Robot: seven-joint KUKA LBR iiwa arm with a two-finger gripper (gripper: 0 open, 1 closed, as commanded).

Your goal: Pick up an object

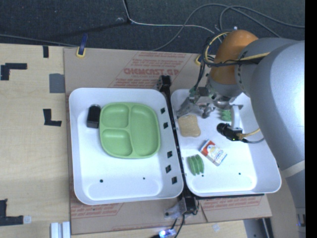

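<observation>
Two white bins sit side by side on the table (29, 133), w/ a cardboard sheet (148, 68) under them. Left bin (81, 182) holds a green divided plate (130, 130), three compartments, lying flat near the middle, and a small black block (93, 116) touching or just beside the plate's left edge. Right bin (257, 177) holds a tan sponge-like pad (189, 126) near its upper left, a small red-and-white packet (213, 151) around the centre, tilted, a green ribbed item (196, 164) by the lower left, close to the divider, and a bit of green partly hidden under the arm near the bin's upper edge (226, 115). The arm (277, 98) comes in from the right, grey w/ orange band (233, 56) above the wrist. The tool (202, 104) hangs low over the right bin's upper left part, just above the tan pad; can't tell whether it is released or clenched, and nothing can be made out gripped in it. A black fitting w/ yellow cable (230, 131) sticks out beside the wrist, betw. pad and packet. Dark cloth (148, 4) w/ loose cables lies behind the table.
</observation>
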